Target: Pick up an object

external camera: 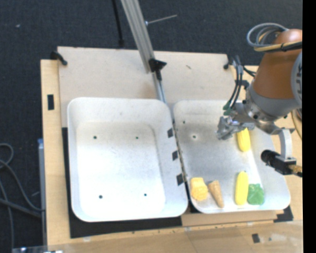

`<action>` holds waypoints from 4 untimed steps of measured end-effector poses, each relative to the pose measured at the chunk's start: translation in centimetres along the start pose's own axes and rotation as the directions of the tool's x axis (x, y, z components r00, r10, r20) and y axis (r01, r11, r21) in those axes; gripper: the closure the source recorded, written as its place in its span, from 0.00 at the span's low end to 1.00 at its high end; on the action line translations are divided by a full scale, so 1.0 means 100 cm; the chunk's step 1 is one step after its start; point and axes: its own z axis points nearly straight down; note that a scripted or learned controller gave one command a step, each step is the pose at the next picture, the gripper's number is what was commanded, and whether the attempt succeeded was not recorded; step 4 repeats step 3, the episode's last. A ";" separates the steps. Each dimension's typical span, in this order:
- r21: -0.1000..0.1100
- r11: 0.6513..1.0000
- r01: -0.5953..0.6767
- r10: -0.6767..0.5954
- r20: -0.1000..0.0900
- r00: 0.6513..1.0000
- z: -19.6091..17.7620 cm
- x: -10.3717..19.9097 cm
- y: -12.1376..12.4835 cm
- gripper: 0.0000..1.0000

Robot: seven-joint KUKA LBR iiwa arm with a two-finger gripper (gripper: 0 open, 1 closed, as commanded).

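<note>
My gripper [227, 128] hangs over the upper middle of the right bin [210, 152], just left of a yellow piece [244, 139] that lies by the bin's right wall. Along the bin's front edge lie a yellow corn-like block [199, 188], a tan cone [216, 193], a second yellow piece [241, 187] and a green lump [256, 194]. Nothing shows between the gripper's tips from this angle.
The left bin [121, 159] sits beside the right one, with a narrow divider between them. A slanted aluminium post [139, 30] rises behind the bins. A black fitting [276, 161] on the arm juts over the right bin's right rim.
</note>
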 end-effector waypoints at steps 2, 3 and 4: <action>0.001 1.000 0.000 0.000 0.000 1.000 -0.008 0.104 0.030 1.00; 0.001 1.000 -0.003 0.003 0.002 1.000 0.000 0.142 0.049 1.00; 0.001 1.000 -0.003 0.003 0.002 1.000 0.000 0.142 0.049 1.00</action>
